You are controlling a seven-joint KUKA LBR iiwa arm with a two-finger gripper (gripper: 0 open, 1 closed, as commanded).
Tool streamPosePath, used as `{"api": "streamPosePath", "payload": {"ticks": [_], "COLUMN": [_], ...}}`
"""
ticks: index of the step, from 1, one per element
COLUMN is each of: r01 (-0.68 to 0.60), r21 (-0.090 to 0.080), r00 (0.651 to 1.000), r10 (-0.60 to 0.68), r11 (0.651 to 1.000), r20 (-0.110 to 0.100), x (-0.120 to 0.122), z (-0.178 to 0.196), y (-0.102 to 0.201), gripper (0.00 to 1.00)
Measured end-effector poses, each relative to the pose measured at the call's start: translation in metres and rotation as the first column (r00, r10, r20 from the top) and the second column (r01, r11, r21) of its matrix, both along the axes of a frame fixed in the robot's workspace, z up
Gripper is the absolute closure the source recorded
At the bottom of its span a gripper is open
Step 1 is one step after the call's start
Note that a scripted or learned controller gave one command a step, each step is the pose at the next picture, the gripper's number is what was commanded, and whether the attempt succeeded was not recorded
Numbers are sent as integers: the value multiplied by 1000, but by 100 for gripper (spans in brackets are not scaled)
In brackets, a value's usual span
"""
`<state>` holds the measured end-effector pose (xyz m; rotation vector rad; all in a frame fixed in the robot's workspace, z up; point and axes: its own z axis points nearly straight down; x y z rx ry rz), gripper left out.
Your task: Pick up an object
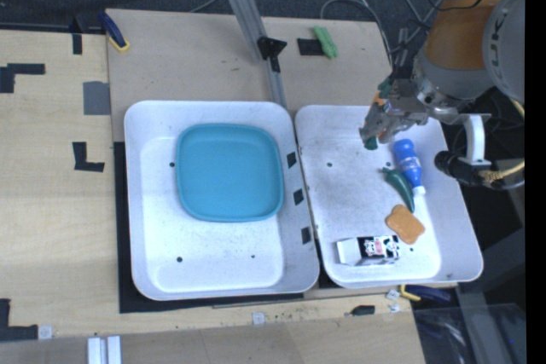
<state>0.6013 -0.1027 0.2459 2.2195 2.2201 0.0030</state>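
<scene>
Pale wood worktop (51,183) carries two white bins: the left bin (153,268) holds a blue plate (229,170), the right bin (341,175) a blue bottle (407,159), a green piece (399,183), a tan biscuit-like item (405,224) and a small carton (368,249). We see the claw (375,132) low over the right bin's upper part, just left of the bottle; whether it is wide or narrow we cannot tell at this angle, and nothing visibly sits in it. We judge this the approach step. Next calls for settling over one object, likely the bottle, before closing.
</scene>
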Motion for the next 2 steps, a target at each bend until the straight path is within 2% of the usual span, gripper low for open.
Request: {"api": "streamPosePath", "payload": {"ticks": [1,2], "r01": [-4,-5], "r21": [1,2], "r00": [1000,1000], "r10": [4,5], "r11": [1000,1000], "r20": [-4,-3], "x": [-9,-6], "z": [-11,-6], "y": [57,113], "gripper": [100,100]}}
